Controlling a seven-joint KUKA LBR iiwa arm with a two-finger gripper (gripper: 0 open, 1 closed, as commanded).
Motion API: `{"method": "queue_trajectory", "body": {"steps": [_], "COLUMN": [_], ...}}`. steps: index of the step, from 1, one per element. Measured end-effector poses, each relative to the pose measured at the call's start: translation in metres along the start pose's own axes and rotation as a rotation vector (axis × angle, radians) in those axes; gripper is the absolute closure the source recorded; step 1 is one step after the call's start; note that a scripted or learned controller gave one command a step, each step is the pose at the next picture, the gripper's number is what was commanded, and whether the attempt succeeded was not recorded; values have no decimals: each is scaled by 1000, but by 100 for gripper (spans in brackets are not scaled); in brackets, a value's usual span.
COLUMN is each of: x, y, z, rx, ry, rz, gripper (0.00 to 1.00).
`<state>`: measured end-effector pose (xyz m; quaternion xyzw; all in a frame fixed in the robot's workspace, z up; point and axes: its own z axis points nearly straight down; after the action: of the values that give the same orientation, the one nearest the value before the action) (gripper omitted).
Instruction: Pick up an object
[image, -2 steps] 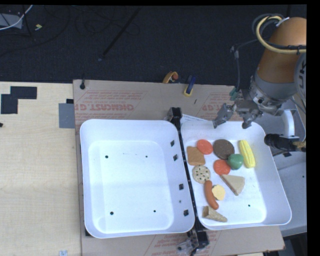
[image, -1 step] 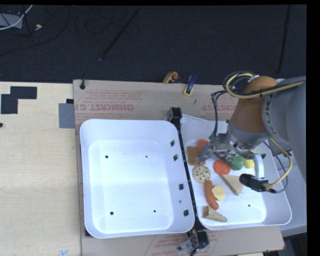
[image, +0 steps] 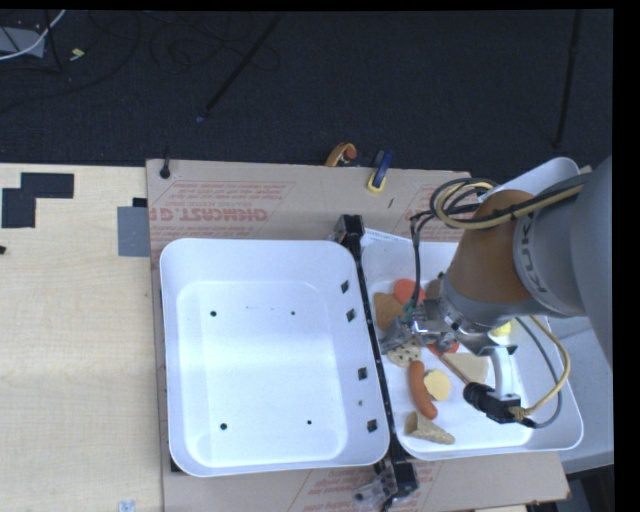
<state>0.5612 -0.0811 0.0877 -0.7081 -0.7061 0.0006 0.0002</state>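
The right bin (image: 560, 428) holds several small food-like objects: a tan bread-like piece (image: 386, 306), an orange-red round piece (image: 404, 291), a red sausage shape (image: 422, 389), a yellow round piece (image: 437, 384), a pale wedge (image: 467, 366) and a tan crust piece (image: 430, 431). My gripper (image: 418, 328) is down among them, near the bin's left side, beside the tan piece and a spotted cheese-like piece (image: 403, 354). The orange wrist band (image: 492, 262) stands above it and hides part of the pile.
The left bin (image: 262, 355) lies beside the right one, split from it by a black divider (image: 366, 340). Yellow and black cables (image: 540, 395) loop over the right bin's right half. Clamps (image: 378, 172) sit on the cardboard at the back.
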Motion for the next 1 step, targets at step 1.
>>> {"method": "queue_trajectory", "body": {"steps": [1], "x": [-3], "y": [3], "z": [-14], "rx": [-4], "ry": [1], "rz": [10], "gripper": [100]}}
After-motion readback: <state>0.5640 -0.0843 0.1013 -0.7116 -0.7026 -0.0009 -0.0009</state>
